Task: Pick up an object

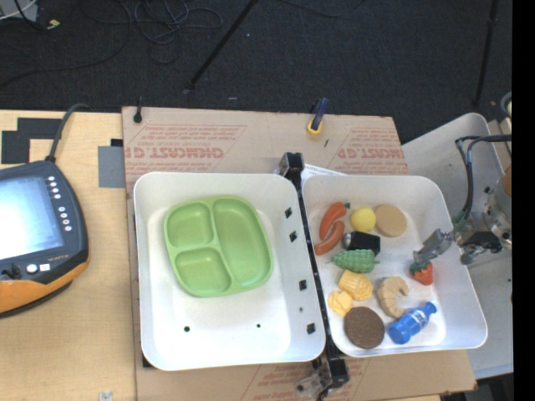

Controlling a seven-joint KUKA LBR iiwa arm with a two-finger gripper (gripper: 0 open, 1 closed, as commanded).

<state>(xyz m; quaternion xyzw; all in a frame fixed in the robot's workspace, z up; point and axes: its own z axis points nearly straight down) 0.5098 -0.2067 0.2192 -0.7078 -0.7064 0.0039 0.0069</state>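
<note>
Your hand sits at the right bin's right edge, just beside the strawberry. You cannot tell its opening. Nothing visible is held.

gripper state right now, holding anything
gripper: low over the right bin beside the small red toy; open or shut cannot be told.

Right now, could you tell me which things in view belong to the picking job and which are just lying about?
Part of the job:
gripper
right bin
toy foods in it, such as the strawberry, yellow ball, blue bottle, brown disc

Lying about:
green divided tray in the left bin
handheld screen
yellow clamp
</note>
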